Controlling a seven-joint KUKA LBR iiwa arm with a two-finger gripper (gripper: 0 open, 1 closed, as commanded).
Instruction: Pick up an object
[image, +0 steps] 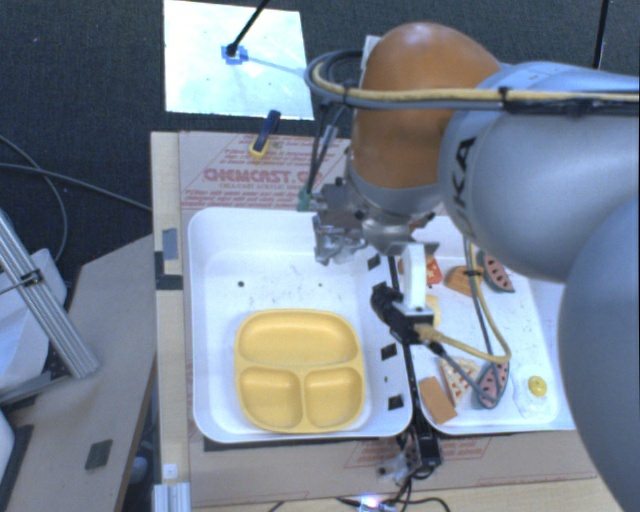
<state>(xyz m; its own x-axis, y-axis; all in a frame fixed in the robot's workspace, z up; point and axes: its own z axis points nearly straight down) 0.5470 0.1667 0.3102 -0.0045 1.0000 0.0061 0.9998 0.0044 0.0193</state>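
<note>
A yellow three-compartment plate (298, 368) lies in the near half of the left bin (212, 250). My gripper (333, 243) hangs over that bin's far right corner, beyond the plate and apart from it, with nothing visibly held. The right bin (530, 318) holds several toy foods. A watermelon slice (497, 272) and an orange piece (458, 280) lie at its far side. A second watermelon slice (490, 383), a pizza slice (458, 378), a tan block (437, 397) and a small yellow piece (537, 385) lie near its front. The arm hides part of this bin.
Small dark specks dot the left bin's floor behind the plate. A cardboard sheet (240, 175) with red print lies under the bins, with a blue and yellow clip (265, 135) on it. A white sheet (235, 60) lies beyond.
</note>
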